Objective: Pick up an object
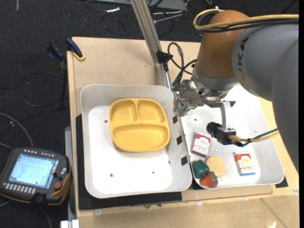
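Grey-and-orange arm's gripper (182, 102) hangs over the rims where the white left bin (95, 175) and white right bin (266, 127) meet; whether it is open, I cannot tell. Yellow divided plastic plate (140, 125) lies centre-left and the small red-and-white carton (200, 144) lower right. Descending here probably strikes a rim and grabs nothing.

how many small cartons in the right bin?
2: a small red-and-white carton near the bin's middle, and a second small red-and-white carton by the front right corner. The arm may hide more.
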`<state>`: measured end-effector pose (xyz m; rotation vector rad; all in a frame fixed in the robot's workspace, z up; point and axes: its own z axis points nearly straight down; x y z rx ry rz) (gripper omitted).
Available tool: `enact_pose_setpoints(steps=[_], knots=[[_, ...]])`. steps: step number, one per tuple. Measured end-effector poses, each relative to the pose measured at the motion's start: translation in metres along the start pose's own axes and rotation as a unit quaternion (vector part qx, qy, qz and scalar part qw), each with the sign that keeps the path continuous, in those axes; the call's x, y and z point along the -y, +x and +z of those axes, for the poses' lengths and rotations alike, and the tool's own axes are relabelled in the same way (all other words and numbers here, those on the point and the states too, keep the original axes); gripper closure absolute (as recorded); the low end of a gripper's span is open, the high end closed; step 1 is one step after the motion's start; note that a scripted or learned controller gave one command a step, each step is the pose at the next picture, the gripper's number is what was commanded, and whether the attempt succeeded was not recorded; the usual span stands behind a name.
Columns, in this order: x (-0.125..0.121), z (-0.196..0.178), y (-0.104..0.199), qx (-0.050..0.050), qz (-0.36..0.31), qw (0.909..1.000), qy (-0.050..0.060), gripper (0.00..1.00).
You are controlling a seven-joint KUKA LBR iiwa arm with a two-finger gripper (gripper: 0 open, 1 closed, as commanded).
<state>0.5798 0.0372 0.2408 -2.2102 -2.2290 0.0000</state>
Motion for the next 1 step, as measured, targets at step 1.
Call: enact_pose_setpoints(steps=[1], knots=[[-0.0063, 0.0113, 0.0595, 0.0, 0.0, 1.0, 0.0, 1.0]])
